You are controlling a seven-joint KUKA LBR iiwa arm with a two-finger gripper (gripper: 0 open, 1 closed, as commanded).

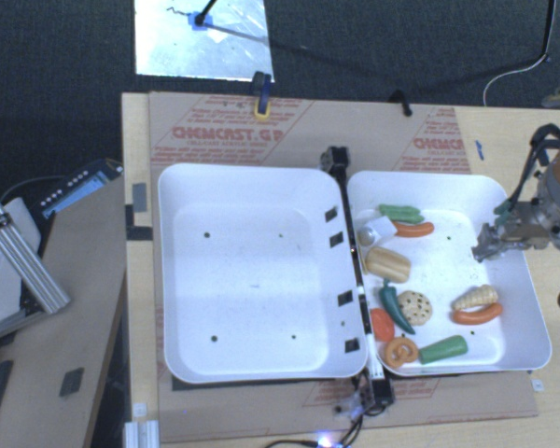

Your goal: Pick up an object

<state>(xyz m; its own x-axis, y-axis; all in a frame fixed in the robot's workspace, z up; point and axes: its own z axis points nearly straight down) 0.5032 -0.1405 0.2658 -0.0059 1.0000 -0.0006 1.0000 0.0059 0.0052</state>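
Your candidate objects all sit in the right shallow white plastic bin [518,250], bunched toward its left and lower parts. Along the top you see a green toy pepper or bean [400,213] lying just above an orange-red toy sausage [413,230], the two touching or nearly so. Below them, a tan bread-roll shape [388,264] lies near the bin's left wall, with a small pale item [367,236] just above it, too small to name. Lower down, a dark green chili shape [395,307] lies beside a round speckled cookie [414,306], and a red-orange piece [382,324] sits against the left wall. At the bottom you get an orange ring-shaped pretzel or donut [400,350] next to a green cylinder-like vegetable [443,348]. Toward the right, a cream-coloured ridged piece [475,297] rests on top of another orange sausage [476,315]. The grey two-finger gripper [486,247] hangs over the right part of that bin, above the cream piece and apart from it; nothing shows between its fingers, and you cannot tell whether they stand apart or together. The left shallow white bin [182,194] sits touching alongside, joined by a black hinge strip [347,250]. Both rest on a brown printed cardboard sheet [224,129] on the bench.
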